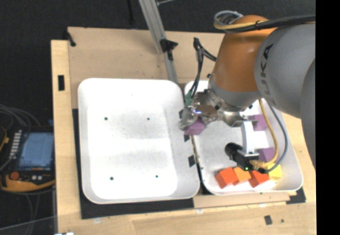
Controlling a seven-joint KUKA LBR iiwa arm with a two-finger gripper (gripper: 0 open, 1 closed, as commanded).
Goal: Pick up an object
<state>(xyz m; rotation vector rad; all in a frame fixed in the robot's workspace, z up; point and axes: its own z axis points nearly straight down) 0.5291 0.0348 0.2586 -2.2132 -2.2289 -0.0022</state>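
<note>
Over the right bin's [291, 185] left rim, the gripper [192, 117] hangs; its jaws pinch a purple block [194, 127].

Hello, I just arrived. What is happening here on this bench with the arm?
A grey KUKA arm is reaching in over the right bin, trying to pick up an object. Its gripper is at the bin's left edge, right by a purple block; whether it holds the block is unclear. Orange blocks, a yellow one and more purple pieces lie in that bin. The left bin sits alongside.
</note>
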